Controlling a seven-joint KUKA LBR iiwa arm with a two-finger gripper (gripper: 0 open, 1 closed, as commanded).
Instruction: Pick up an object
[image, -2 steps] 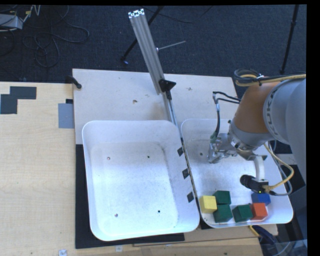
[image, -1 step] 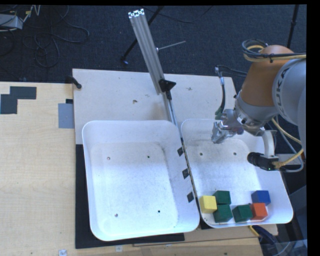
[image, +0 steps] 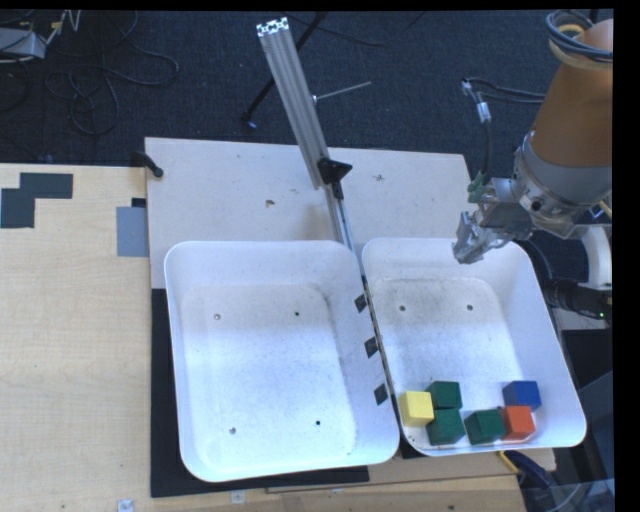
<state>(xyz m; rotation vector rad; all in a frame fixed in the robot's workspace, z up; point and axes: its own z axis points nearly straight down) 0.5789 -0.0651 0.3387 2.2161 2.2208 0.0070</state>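
Several small blocks lie at the near end of the right bin (image: 520, 290): a yellow block (image: 416, 407), a green block (image: 444, 394), a second green block (image: 445, 427), a third green block (image: 485, 427), an orange block (image: 518, 422) and a blue block (image: 521, 394). My gripper (image: 470, 249) hangs over the far edge of the right bin, well away from the blocks. Nothing shows between its fingers.
The left bin (image: 200, 300) sits beside the right one, with black clips (image: 371, 346) along the shared wall. A slanted aluminium rail (image: 300, 110) rises behind the bins. Cables lie on the dark floor at the back.
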